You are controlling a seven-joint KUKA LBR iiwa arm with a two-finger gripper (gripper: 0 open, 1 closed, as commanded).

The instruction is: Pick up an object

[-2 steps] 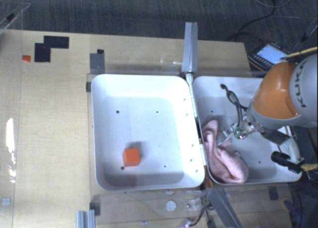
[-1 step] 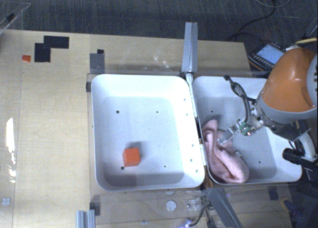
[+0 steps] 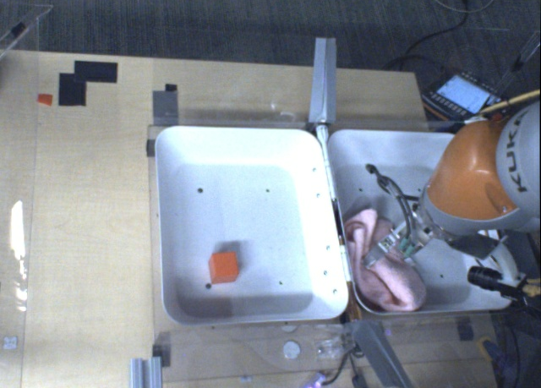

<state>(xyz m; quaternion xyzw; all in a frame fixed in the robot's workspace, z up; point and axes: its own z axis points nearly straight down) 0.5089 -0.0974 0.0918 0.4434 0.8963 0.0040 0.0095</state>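
A: Where is your gripper (image 3: 397, 243) now, and which step is this?

B: It is low in the right bin (image 3: 439, 293), on the near side, directly over the pink cloth (image 3: 385, 272). I judge this is the reaching step, just before a grasp. Whether the gripper is released or clenched, I cannot tell; the tip is small and dark against the cloth.

A: Do you hold the cloth?

B: I cannot say so. I see the tip touching or just above it, nothing more. The next move calls, I think, for a closing on a thick fold and then a straight lift.

A: How is the cloth?

B: Soft, crumpled, like a small towel, bunched against the wall next to the left bin (image 3: 169, 209). It can slip or hang down when it is lifted.

A: And farther away?

B: In the left bin lies an orange block (image 3: 224, 267), hard, with flat faces. Both bins are smooth white plastic with rounded corners, on a pale wooden bench (image 3: 84, 234).
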